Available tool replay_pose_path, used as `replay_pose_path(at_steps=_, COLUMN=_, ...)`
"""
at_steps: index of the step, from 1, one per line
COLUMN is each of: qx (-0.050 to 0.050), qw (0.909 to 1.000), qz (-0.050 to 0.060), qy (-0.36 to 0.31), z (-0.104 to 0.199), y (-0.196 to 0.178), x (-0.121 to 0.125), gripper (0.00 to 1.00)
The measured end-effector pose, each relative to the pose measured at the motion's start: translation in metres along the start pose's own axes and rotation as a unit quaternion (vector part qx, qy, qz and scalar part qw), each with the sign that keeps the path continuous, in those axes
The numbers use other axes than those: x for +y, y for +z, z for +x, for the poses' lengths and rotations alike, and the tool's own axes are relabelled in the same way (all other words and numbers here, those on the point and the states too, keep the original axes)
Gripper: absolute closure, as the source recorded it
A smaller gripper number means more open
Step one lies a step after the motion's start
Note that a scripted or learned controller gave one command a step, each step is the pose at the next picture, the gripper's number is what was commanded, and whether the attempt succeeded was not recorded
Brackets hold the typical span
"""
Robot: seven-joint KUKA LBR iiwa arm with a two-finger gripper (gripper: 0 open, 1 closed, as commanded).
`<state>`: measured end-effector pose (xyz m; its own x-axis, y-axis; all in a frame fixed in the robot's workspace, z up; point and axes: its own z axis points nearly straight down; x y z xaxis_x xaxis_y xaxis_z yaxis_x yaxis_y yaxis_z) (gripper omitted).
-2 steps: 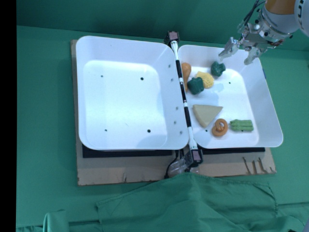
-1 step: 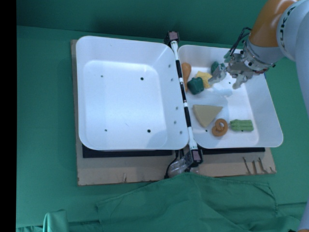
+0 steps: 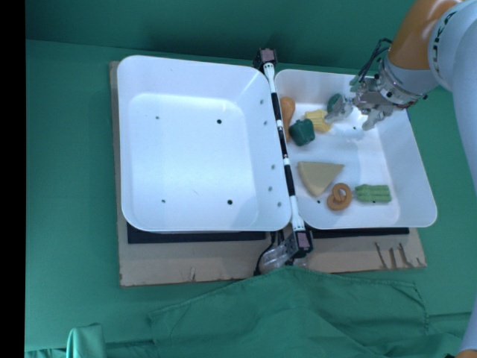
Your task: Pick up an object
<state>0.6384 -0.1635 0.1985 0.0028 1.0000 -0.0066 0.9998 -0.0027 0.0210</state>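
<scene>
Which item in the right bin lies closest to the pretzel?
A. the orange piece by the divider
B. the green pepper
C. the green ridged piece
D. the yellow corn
C: the green ridged piece lies right beside the pretzel, at the right bin's near end.

I see two bins side by side: left bin (image 3: 194, 144), right bin (image 3: 406, 170). In the right bin, a pepper (image 3: 302, 131) and corn (image 3: 319, 119) lie toward the back left. A wedge (image 3: 319, 176), ring (image 3: 340, 197) and pod (image 3: 373, 194) lie toward the front.
</scene>
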Motion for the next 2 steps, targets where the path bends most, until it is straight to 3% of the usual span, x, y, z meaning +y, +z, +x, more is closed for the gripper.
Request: replay_pose_path(at_steps=2, qx=0.001, qw=1.0000, qz=0.008, qy=-0.001, z=0.011, y=0.010, x=0.064, gripper=0.00)
